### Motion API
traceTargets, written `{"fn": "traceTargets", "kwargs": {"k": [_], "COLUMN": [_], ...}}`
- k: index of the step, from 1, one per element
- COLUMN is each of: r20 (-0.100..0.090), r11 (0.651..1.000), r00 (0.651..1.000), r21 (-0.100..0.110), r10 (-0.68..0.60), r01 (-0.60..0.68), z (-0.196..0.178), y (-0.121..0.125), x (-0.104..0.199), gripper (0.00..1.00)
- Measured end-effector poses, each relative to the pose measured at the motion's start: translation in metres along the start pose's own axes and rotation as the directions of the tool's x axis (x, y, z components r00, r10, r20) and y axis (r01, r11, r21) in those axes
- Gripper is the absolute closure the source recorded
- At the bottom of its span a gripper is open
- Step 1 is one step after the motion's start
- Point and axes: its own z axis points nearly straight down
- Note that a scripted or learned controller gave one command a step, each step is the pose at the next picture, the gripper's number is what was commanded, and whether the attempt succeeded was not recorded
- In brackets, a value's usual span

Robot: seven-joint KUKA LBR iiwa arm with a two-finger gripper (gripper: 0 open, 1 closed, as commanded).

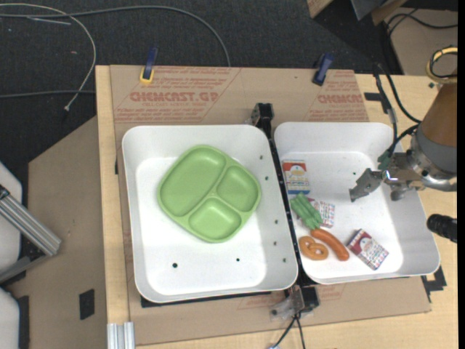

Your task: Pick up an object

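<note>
- The grey arm's pincer (365,185) hangs over the right shallow white bin (349,134), near its right wall; whether it is open cannot be told, and nothing shows in its grip.
- Left of it lie a small white carton (295,176), a green toy vegetable (306,211), an orange sausage (330,243), a brown pretzel (314,249) and a red-and-white packet (368,249).
- A green three-compartment plastic plate (209,193) sits in the left white bin (145,264).

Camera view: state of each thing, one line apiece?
green divided plate: flat in left bin, nothing on it
end effector: over right bin, holding nothing
small carton: lying flat by the divider
green pod toy: lying loose
pretzel: flat, touching hot dog
red packet: lying flat
</note>
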Motion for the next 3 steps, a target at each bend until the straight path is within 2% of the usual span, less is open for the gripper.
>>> {"fn": "traceTargets", "kwargs": {"k": [1, 2, 3], "r20": [0.003, 0.002, 0.002], "r11": [1.0, 1.0, 1.0], "r00": [1.0, 1.0, 1.0], "r21": [-0.013, -0.013, -0.012], "r10": [-0.004, -0.003, -0.002], "r01": [0.004, 0.003, 0.002], "z": [-0.007, 0.05, 0.104], "y": [0.003, 0.0, 0.009], "x": [0.0, 0.007, 0.002], "gripper": [0.0, 0.0, 0.0]}}
